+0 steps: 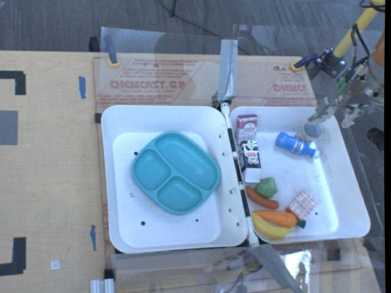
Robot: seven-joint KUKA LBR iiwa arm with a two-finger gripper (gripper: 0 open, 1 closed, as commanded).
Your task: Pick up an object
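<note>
The right bin holds several small items. A blue bottle lies on its side near the far edge. A red-and-white carton and a black-and-white carton lie along the left wall. Nearer the front are a green piece, a sausage, a carrot, a banana and a red-checked packet. My gripper hangs over the bin's far right corner, just right of and above the blue bottle. It is open, with nothing between its fingers.
The left bin carries a teal divided plate. A metal divider rises behind the seam between the bins. Cables and a yellow hose trail along the arm at the top right.
</note>
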